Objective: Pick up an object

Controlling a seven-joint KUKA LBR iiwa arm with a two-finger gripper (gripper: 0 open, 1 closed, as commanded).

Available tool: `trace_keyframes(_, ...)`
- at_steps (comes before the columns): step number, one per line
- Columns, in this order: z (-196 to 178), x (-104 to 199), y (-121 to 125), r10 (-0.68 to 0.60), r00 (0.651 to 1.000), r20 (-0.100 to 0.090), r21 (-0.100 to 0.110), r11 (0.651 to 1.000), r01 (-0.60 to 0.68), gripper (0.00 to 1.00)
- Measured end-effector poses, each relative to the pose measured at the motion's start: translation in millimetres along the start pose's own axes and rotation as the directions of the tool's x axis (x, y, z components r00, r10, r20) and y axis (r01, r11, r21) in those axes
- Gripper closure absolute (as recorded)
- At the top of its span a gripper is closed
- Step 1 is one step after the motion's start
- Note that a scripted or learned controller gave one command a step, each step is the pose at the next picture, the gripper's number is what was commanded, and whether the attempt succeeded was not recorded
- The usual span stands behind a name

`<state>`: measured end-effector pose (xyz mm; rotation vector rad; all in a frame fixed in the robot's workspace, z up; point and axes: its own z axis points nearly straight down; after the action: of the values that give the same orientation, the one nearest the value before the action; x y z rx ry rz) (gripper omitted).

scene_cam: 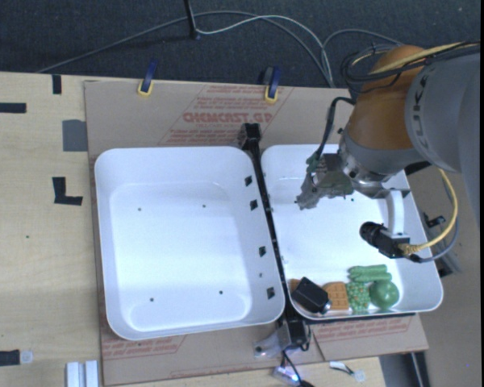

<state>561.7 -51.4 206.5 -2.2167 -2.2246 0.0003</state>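
Two shallow white bins sat side by side on the counter (32, 240), on top of a sheet of brown cardboard (218, 115). The left bin (113, 172) showed only its white floor with a few small dark dots. The right bin (290, 161) held a little bunch of things, all pushed into its near edge. I counted about five of them: one black object (311, 295) nearest the wall between the bins, one small orange piece (294, 285) touching it on the left, one tan waffle-like square (335, 294) just beside it, one bumpy green piece (365, 285) that looked like toy corn or a pea pod, and one round green ball (384, 295) at the right end. They lay close together, touching or nearly touching. One grey arm (444, 111) with an orange band (381, 107) reached in from the right. Its end effector (310, 193) hung over the far part of the right bin, well apart from the bunch of things. Nothing could be seen between its tips, and I could not tell if they were apart or together. Two clips, one blue and yellow (148, 79) and one like it (271, 83), held the cardboard at the far edge. Cables (250, 27) ran over the dark floor behind the counter.
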Motion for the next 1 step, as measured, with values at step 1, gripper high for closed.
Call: trace_keyframes(1,4.7,51.1,-9.4,-0.001,1.000,0.000,0.000,1.000,0.001,1.00)
